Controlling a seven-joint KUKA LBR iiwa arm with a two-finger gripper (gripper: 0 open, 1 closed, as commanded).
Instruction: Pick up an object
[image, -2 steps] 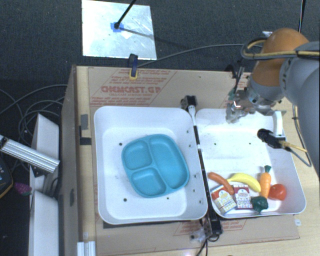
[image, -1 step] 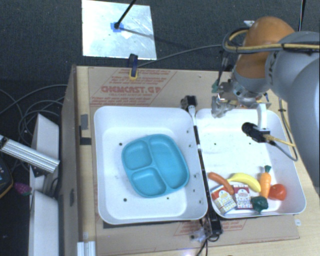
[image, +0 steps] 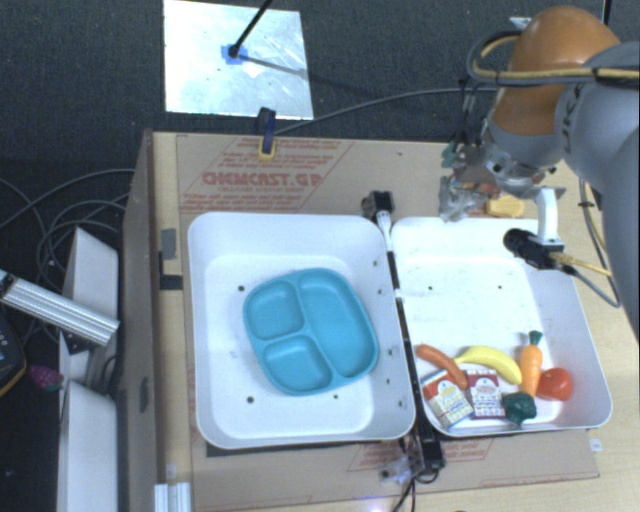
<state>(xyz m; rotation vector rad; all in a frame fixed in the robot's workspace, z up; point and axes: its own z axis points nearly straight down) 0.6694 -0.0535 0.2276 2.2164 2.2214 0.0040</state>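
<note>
**Pincer (image: 455, 208) at far rim, toys well apart**

Hovers over the right bin's (image: 480, 290) far edge; grip state impossible to tell. Well nearer the camera than the pincer: banana (image: 490, 360), carrot (image: 530, 366), tomato (image: 556, 383), sausage (image: 441, 361), cartons (image: 462, 396). Across the divider: blue plate (image: 310, 330)

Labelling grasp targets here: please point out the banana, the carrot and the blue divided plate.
banana (image: 490, 359), camera view, middle of its yellow curve.
carrot (image: 530, 370), camera view, middle of its orange body.
blue divided plate (image: 338, 325), camera view, floor of its large right compartment.
</note>
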